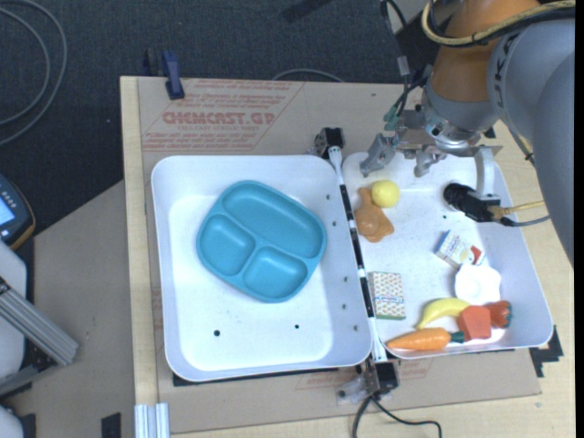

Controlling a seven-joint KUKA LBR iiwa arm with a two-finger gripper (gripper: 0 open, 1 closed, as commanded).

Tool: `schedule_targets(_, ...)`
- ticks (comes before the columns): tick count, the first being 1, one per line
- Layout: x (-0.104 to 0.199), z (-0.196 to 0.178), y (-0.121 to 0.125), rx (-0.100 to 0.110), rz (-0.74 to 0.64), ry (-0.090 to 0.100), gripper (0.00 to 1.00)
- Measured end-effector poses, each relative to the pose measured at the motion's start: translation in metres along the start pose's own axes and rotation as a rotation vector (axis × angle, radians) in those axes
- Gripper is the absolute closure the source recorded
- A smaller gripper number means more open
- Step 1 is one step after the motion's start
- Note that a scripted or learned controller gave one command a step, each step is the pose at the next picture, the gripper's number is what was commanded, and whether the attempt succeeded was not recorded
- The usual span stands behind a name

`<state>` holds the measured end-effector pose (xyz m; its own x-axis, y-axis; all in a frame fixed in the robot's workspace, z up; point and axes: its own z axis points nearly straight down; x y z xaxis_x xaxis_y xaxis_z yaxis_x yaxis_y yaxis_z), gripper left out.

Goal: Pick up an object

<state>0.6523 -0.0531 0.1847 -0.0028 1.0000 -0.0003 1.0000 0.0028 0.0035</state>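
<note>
My gripper [400,161] hangs over the far end of the right bin [415,245], open, with nothing between its grey fingers [374,159]. Just below it lies a small yellow ball [385,193], touching a tan-orange lump [373,223]. Further forward in the same bin are a small white and blue carton [453,247], a white round piece [478,284] and a patterned box [387,294]. At the bin's near end lie a banana [441,310], a carrot [420,340] and a red block [476,322].
The left bin [173,272] holds a blue divided plate [262,240]. A raised divider [354,245] runs between the two bins. The grey arm with its orange band [474,35] reaches in from the upper right.
</note>
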Motion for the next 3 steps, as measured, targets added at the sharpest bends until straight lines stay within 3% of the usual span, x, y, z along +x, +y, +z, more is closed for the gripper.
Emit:
schedule_targets(1, 0.007, 0.0, 0.015, 0.0, 0.001, -0.001, 0.0)
schedule_targets(2, -0.045, 0.106, -0.009, 0.012, 0.008, 0.0, 0.0)
schedule_targets(3, -0.041, 0.089, -0.005, 0.001, 0.003, -0.001, 1.0)
